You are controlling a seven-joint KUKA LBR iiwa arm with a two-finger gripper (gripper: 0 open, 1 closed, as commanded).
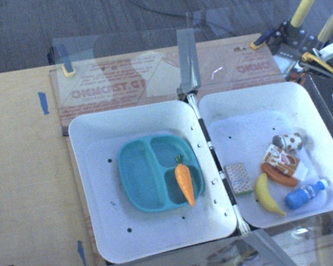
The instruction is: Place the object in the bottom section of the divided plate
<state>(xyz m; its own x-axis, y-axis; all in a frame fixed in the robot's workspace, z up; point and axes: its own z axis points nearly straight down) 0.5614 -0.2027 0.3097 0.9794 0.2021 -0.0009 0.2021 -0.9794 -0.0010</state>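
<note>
A teal divided plate lies in the left bin. An orange toy carrot with a small green top rests in the plate's right-hand section, its tip reaching the plate's lower right rim.
The right bin holds a yellow banana, a blue bottle, a tan sponge-like block, a hot dog, a pizza slice and a brown-and-white toy. Yellow poles and cables stand at the upper right.
</note>
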